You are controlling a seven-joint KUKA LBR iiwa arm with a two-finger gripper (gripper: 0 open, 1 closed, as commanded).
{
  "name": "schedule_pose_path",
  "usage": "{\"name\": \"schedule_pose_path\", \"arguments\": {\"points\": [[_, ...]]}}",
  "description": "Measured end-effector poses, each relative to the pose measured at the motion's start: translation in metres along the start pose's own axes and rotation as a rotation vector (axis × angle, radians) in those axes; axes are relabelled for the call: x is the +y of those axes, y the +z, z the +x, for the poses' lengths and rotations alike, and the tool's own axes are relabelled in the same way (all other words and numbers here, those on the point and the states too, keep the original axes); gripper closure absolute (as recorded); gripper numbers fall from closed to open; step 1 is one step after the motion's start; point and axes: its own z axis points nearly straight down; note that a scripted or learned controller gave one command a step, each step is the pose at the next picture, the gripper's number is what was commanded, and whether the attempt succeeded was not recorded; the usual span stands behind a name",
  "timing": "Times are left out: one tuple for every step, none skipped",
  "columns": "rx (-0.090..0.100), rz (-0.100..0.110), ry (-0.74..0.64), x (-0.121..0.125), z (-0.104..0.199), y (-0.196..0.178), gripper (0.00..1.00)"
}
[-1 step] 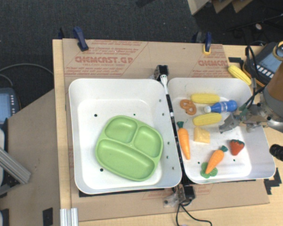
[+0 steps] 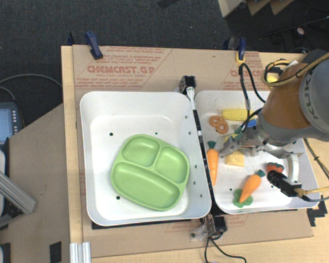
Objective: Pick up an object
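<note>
The right bin (image 2: 230, 204) holds several toy foods: a corn cob (image 2: 235, 114), a pretzel (image 2: 219, 124), a carrot (image 2: 213, 165) along the left wall, a second carrot (image 2: 249, 187) near the front, a pale cheese wedge (image 2: 236, 159) and a red piece (image 2: 274, 167). My gripper (image 2: 237, 144) hangs low over the middle of this bin, just above the cheese wedge, under the orange wrist band. Its tips are dark and small against the bin floor. Nothing shows between them.
The left bin (image 2: 98, 114) contains a green divided plate (image 2: 149, 172). A black divider with clamps runs between the bins. Cables loop at the back right of the cardboard-topped bench. Blue clamps sit at its far edge.
</note>
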Motion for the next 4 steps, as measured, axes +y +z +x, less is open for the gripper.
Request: {"name": "schedule_pose_path", "arguments": {"points": [[0.001, 0.002, -0.002, 0.006, -0.003, 0.011, 0.00], [0.000, -0.005, -0.001, 0.007, -0.003, -0.002, 1.00], [0.004, -0.010, -0.011, 0.051, 0.068, -0.096, 1.00], [0.002, 0.004, -0.003, 0.047, 0.063, -0.090, 0.00]]}}
